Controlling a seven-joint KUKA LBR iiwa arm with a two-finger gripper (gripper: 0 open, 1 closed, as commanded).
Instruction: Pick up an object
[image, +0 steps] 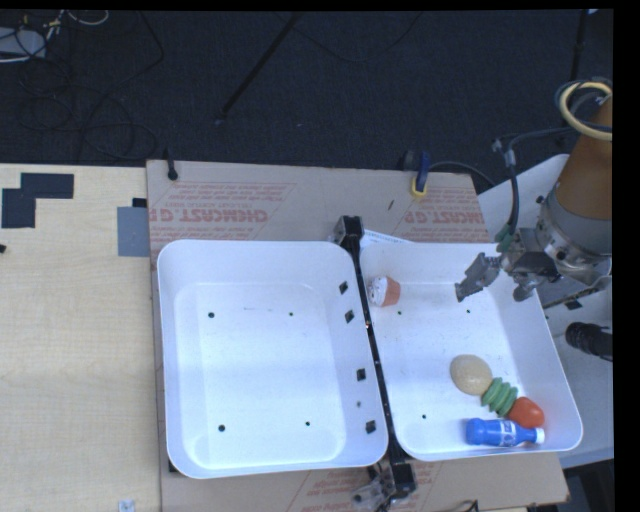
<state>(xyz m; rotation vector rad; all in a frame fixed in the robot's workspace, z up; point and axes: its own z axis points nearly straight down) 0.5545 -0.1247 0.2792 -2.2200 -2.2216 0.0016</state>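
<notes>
A wooden surface (70, 330) carries two white bins; the right bin (440, 330) holds a beige egg-shaped object (470, 374), a blue bottle (503, 433), a green-and-red toy (512, 402) and an orange-white piece (383, 291). The gripper (500, 278) hangs spread open above, grasping nothing.

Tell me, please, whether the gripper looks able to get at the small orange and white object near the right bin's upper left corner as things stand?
Probably yes. The small orange and white object lies alone on bare bin floor, apart from the other items, and the gripper hovers over the same right bin with nothing between them. The divider wall beside it might crowd one finger.
</notes>
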